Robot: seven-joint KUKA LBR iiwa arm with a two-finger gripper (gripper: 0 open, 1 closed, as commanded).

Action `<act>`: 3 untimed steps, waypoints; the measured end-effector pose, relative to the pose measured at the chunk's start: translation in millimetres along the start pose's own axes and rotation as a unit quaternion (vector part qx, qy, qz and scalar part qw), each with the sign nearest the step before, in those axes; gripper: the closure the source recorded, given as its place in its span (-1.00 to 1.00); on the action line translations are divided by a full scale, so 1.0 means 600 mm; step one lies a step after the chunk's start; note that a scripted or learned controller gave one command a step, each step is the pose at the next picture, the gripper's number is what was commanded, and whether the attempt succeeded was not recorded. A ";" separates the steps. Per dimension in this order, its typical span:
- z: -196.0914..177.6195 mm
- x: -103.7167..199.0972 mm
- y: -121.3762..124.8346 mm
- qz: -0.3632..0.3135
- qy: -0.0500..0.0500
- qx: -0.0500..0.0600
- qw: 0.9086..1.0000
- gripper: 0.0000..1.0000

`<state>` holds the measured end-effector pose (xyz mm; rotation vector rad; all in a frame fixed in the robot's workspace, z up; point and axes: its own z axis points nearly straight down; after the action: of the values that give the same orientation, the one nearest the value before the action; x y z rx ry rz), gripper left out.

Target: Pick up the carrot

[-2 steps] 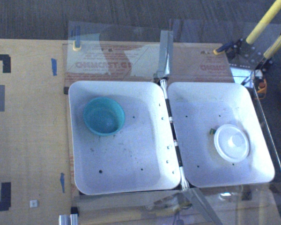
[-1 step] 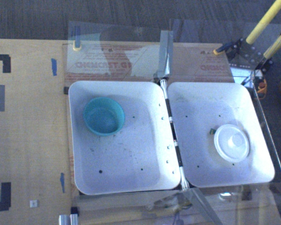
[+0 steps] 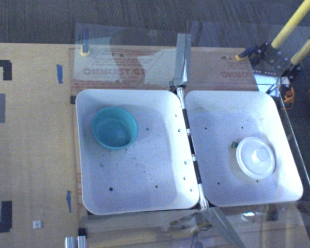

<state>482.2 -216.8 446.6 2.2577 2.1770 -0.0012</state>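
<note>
Camera view: left shallow white bin (image 3: 144,190) on bench holds teal round plastic bowl (image 3: 114,128). Right shallow white bin (image 3: 222,185) holds white round upturned dish (image 3: 255,157). Small green bit (image 3: 233,145) touches dish's left edge. My guess: carrot's leafy end, orange body hidden under dish, long axis unclear. My gripper open or closed: cannot tell. I reach in from right, so target lies in nearer bin.
</note>
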 end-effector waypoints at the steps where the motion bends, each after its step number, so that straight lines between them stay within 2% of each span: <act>1: 0.000 0.000 0.000 0.000 0.000 0.000 1.000 -1.00; 2: 0.018 0.009 -0.003 -0.184 0.002 0.001 0.983 -1.00; 3: 0.017 -0.012 -0.003 -0.486 0.001 -0.001 0.874 -1.00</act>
<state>480.3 -223.7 436.6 0.9159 3.0006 0.0000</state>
